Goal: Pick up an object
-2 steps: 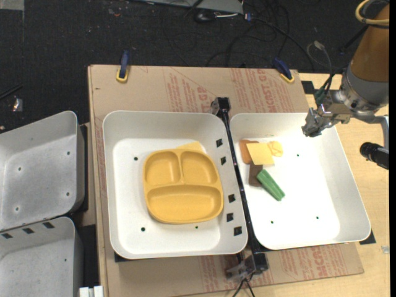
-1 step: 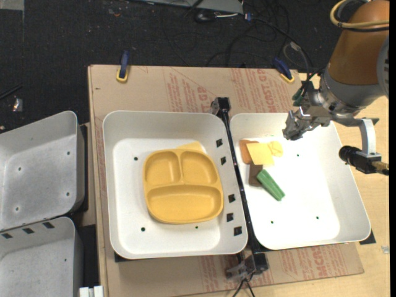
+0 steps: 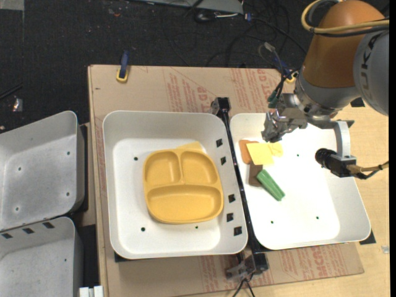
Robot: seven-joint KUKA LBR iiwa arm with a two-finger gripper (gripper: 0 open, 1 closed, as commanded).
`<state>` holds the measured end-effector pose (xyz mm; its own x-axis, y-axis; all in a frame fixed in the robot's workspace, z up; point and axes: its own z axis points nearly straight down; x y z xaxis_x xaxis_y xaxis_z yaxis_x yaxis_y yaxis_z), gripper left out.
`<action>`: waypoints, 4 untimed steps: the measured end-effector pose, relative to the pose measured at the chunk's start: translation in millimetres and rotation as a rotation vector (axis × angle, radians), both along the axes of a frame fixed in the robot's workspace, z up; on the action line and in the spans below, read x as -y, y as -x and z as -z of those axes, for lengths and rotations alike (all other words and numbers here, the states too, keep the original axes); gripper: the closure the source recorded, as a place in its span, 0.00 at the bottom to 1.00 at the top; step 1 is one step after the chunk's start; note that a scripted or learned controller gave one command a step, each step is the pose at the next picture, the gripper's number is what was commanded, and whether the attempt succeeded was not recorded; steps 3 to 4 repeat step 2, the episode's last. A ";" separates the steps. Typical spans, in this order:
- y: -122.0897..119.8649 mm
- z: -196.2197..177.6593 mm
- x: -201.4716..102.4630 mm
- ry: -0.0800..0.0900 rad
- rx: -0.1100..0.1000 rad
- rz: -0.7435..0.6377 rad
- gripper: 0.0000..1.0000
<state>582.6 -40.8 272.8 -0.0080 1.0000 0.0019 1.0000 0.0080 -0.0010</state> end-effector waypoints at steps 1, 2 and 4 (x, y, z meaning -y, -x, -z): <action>19.3 16.3 -53.4 0.000 -0.003 0.000 1.00; 31.6 34.1 -103.6 0.000 -0.002 0.000 1.00; 31.6 34.1 -103.6 0.000 -0.002 0.000 1.00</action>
